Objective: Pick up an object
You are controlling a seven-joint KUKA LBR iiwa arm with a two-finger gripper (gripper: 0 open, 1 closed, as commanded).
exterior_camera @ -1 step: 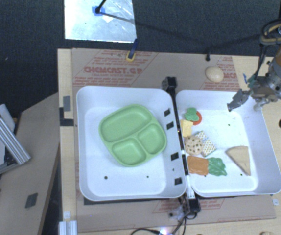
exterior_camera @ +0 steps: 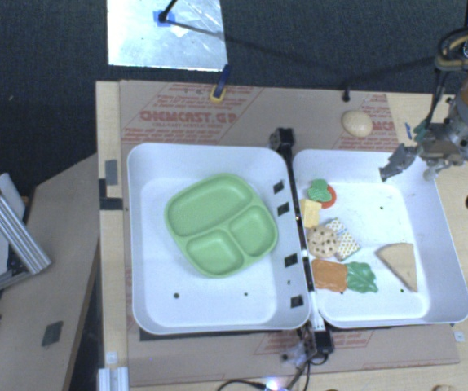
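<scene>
The right bin [exterior_camera: 442, 218] holds several toy foods along its left side: a red and green piece [exterior_camera: 321, 192], a yellow block [exterior_camera: 311, 213], a round cookie [exterior_camera: 322, 240], a checked cracker [exterior_camera: 345, 240], an orange slab [exterior_camera: 329, 275] and a green leafy piece [exterior_camera: 362, 277]. A tan bread wedge [exterior_camera: 400, 264] lies toward the bin's front right. My gripper [exterior_camera: 411, 166] hangs over the bin's back right corner, well apart from all the food, with nothing visibly held.
A green divided plate [exterior_camera: 222, 224] lies in the left bin [exterior_camera: 148, 300]. A beige ball [exterior_camera: 357, 123] rests on the cardboard behind the right bin. A black divider [exterior_camera: 295, 218] runs between the bins.
</scene>
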